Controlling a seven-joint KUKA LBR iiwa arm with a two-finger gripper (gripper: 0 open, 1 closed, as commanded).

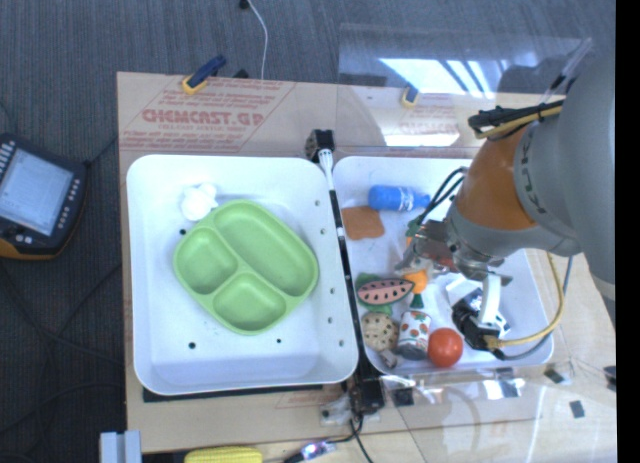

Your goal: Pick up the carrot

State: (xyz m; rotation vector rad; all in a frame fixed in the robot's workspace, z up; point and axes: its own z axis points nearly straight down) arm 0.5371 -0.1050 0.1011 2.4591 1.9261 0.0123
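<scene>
The carrot (416, 278) shows as a small orange piece in the middle of the right bin (530, 281), just right of a watermelon slice (385, 291); most of it is hidden. My gripper (420, 254) hangs directly over it, low in the bin, with the grey and orange wrist behind it to the right. Whether the gripper touches the carrot is hidden by the gripper body.
The right bin also holds a blue bottle (398, 197), a brown square piece (362, 222), a cookie (377, 329), a small can-like toy (414, 329) and a red tomato (445, 347). The left bin (150, 251) holds a green divided plate (245, 266) and a white ball (197, 201).
</scene>
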